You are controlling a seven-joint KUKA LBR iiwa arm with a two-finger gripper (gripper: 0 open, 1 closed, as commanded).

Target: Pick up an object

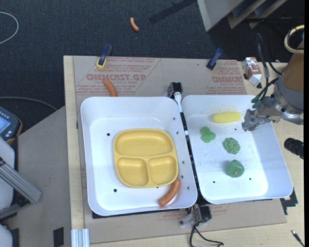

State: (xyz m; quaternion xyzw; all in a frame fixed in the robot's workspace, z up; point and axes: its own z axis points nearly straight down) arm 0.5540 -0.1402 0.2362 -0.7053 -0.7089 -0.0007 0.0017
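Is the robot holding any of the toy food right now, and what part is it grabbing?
Nothing is held. The gripper hangs over the right bin, just beside the yellow corn, with no toy between its jaws.

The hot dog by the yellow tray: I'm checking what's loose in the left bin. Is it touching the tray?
Touching. The camera view shows the hot dog lying against the yellow tray's lower right corner, no white gap between them.

Dark carpet (58, 29) covered the floor around the bench (145, 72). A stray sausage (134, 24) lay there, beside a pale cabinet corner (227, 12).
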